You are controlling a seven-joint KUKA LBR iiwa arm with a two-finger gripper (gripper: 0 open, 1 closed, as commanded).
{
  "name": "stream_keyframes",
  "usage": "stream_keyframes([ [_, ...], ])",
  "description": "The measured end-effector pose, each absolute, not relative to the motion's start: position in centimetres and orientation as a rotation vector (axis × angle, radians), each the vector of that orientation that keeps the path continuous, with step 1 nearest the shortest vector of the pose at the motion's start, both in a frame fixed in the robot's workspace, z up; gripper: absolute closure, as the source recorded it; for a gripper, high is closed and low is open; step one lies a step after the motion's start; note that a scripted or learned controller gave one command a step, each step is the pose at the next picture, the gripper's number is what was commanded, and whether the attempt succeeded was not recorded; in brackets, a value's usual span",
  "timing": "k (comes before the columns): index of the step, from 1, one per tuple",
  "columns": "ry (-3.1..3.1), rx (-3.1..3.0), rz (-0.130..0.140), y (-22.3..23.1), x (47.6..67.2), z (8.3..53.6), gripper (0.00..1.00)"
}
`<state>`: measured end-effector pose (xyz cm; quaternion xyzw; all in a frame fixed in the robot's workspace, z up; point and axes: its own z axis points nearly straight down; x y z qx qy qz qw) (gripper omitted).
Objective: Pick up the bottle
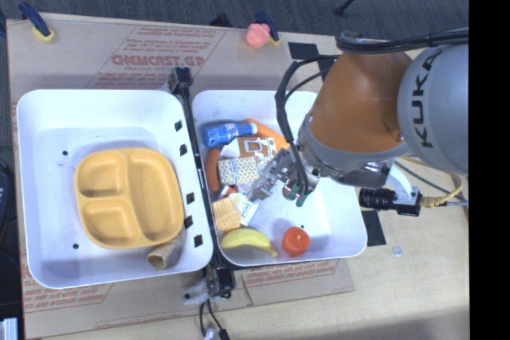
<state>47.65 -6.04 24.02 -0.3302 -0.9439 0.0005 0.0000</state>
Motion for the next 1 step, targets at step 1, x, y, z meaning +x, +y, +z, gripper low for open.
stream_keyframes([
  [1,-2.958,-1.045,0.002,-9.87,47.55,12.37,1.00],
])
